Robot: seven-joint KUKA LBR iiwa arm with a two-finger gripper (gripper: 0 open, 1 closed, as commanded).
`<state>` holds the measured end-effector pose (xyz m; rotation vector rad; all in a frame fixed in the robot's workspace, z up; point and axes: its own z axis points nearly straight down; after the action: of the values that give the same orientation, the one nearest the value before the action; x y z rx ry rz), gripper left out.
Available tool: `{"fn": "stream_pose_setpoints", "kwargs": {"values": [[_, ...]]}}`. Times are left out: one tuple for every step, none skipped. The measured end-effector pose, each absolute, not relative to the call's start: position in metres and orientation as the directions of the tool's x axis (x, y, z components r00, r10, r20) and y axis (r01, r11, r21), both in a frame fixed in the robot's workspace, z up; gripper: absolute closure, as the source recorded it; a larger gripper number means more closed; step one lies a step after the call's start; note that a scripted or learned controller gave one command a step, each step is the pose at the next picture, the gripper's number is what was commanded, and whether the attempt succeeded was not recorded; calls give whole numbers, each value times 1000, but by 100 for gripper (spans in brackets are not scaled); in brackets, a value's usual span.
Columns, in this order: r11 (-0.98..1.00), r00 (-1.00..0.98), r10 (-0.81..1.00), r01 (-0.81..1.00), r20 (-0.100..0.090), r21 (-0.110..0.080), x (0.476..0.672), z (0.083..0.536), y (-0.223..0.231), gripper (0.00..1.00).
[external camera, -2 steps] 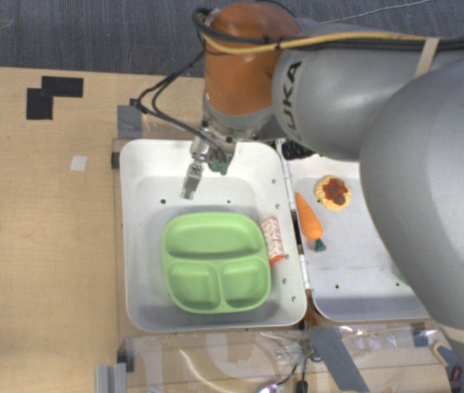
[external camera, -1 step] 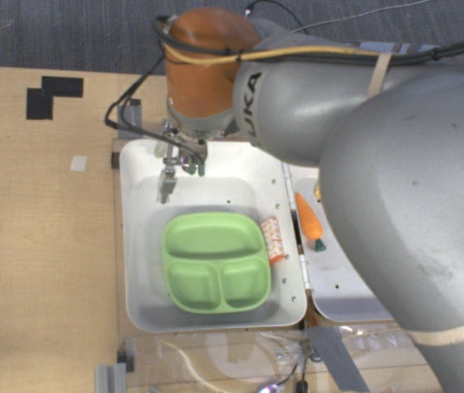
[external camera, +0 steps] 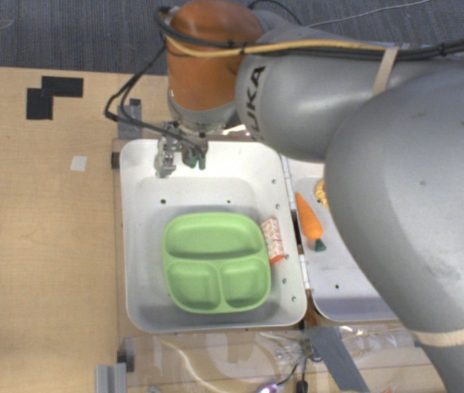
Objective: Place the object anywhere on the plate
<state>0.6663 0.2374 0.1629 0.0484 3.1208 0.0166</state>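
Pincer (external camera: 180, 159) hangs over the far wall of the left bin (external camera: 133, 244), fingers spread, nothing between them. I take the task's thing to be the striped packet (external camera: 272, 238). It lies nearer the camera than the pincer and toward the view's right, with its long axis running near to far. It lies just beside the green plate (external camera: 215, 260).

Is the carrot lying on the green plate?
No, the carrot lies in the right bin, while the green plate sits in the left bin.
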Motion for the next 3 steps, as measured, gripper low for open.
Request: {"fn": "stream_pose_setpoints", "kwargs": {"values": [[996,-996,-92,-92,-12,4,669,202,236,100],[996,-995,-92,-92,-23,8,671,216,238,100],[996,-995,-91,-92,-35,12,673,230,239,100]]}}
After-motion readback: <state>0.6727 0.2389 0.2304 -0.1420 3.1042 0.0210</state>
